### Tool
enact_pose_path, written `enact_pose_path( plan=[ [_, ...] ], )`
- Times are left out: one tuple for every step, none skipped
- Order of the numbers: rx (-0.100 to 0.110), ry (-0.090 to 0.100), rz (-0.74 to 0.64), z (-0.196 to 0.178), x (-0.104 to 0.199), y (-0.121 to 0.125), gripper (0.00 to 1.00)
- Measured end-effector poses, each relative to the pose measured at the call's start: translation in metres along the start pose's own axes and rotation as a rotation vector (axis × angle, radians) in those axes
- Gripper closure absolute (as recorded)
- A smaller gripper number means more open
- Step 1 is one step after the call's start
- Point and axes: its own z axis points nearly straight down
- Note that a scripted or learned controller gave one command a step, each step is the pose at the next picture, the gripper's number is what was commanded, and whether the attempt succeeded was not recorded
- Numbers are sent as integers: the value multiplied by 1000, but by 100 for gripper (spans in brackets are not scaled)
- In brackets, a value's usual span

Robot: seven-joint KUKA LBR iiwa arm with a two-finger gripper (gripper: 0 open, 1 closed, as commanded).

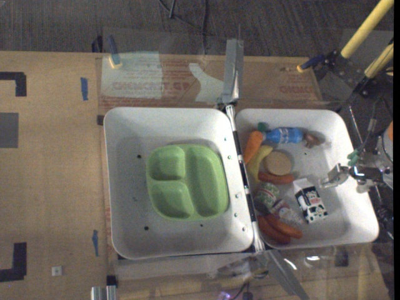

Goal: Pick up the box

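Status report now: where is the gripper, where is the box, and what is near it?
Gripper over right bin, right of the box, not holding it. Box upright, free. Can and sausages close on its left.

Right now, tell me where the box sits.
The box lies in the right bin, toward its lower middle, just right of the can and above the sausages. The gripper is apart from it, up and right.
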Motion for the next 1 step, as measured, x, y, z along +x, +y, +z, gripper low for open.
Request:
enact_pose_path(
  plan=[
    [-2, -2, 245, -137, -21, 36, 0]
  ],
)
